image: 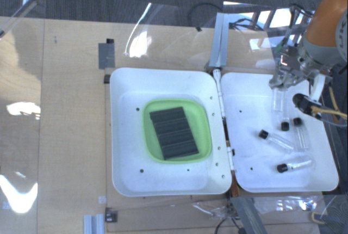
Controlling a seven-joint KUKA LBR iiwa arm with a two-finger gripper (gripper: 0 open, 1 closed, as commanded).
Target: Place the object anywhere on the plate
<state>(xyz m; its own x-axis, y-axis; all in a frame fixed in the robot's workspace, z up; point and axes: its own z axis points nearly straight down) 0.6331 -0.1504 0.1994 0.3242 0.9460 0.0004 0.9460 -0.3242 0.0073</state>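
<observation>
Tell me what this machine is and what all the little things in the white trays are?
It's a robot arm, grey with an orange band, reaching in from the right. One camera above the bench looks down at it. At the arm's end is a gripper with two fingers for picking things up. There are two white bins. The left bin has a green plate with a dark ridged block lying on it. The right bin has several small clear tubes with black caps scattered about. The gripper hangs over the right bin's top corner. I can't tell if it holds anything.
</observation>
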